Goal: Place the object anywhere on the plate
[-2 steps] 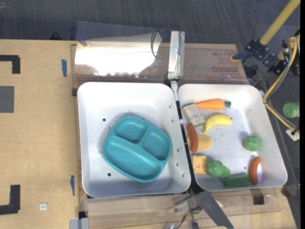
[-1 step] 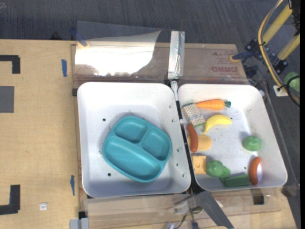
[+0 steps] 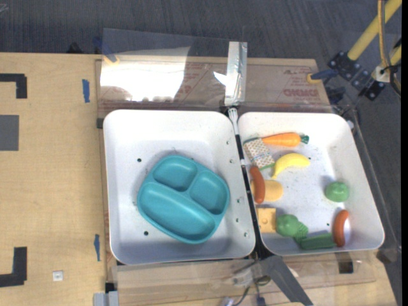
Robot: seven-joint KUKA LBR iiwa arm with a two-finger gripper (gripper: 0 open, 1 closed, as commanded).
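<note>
Left bin (image 3: 121, 190): a teal plate (image 3: 183, 197) with three compartments lies near the middle, turned at a slant, nothing on it.

Right bin (image 3: 363, 171): a scatter of toy food, all of it apart from the plate. A carrot (image 3: 282, 139) lies along the far side; just beneath it a yellow banana (image 3: 291, 164); beside them, against the dividing wall, a patterned packet (image 3: 256, 150).

Near the divider: a brown sausage (image 3: 257, 183) touching a pale orange piece (image 3: 272, 190), with a yellow block (image 3: 266, 220) further toward the near edge.

Near edge: a green broccoli (image 3: 291, 225), a dark green cucumber (image 3: 317, 240) and a red and white piece (image 3: 342, 227) sit close together. A green ball (image 3: 336, 191) rests alone toward the right wall.

Task's thing: which toy is meant cannot be told; every candidate lies in the right bin.

Claw: its state cannot be told from here.

Step in hand: judged from the bare plate, the very start, with nothing picked.

Next move: likely a reach into the right bin for one toy that stands clear of its neighbours, such as the green ball or the carrot, then a carry over the divider to the plate.

Risk: the crowded pieces by the near edge may be hard to take singly.
</note>
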